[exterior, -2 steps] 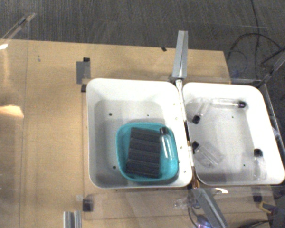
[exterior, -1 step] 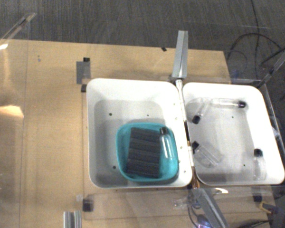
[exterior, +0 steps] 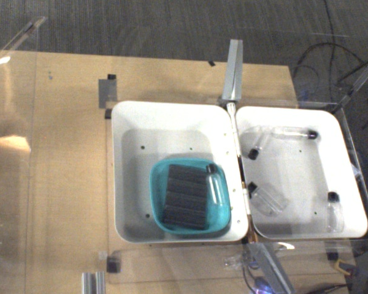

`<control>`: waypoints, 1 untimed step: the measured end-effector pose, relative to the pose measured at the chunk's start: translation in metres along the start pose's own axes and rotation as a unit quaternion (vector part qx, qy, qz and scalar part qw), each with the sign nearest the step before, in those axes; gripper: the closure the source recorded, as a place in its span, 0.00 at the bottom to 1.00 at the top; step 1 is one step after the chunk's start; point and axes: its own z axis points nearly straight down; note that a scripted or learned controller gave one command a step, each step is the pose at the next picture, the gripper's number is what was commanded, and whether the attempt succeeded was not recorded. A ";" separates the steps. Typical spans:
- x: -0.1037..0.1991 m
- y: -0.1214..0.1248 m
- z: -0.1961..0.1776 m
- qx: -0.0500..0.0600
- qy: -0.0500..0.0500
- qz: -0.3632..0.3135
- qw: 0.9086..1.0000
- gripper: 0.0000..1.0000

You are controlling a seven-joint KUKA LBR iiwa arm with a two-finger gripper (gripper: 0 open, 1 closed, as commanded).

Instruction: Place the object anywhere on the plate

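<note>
Pincer state: cannot tell.

Left white plastic bin [exterior: 126,182]: a teal, rounded-square plate [exterior: 159,192] sits in the near right part. A dark grey ridged rectangular block [exterior: 185,195] lies flat on the plate, roughly central. Just right of the block, a clear tube with a black cap [exterior: 216,187] also lies on the plate along its right rim, cap at the far end.

Right white plastic bin [exterior: 294,112]: four clear black-capped vials [exterior: 267,199] lie scattered, apart from each other.

Both bins rest side by side, touching, on the tan wooden table [exterior: 55,182].
</note>
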 end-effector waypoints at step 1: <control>0.000 0.000 0.000 0.000 0.000 0.000 1.000 0.00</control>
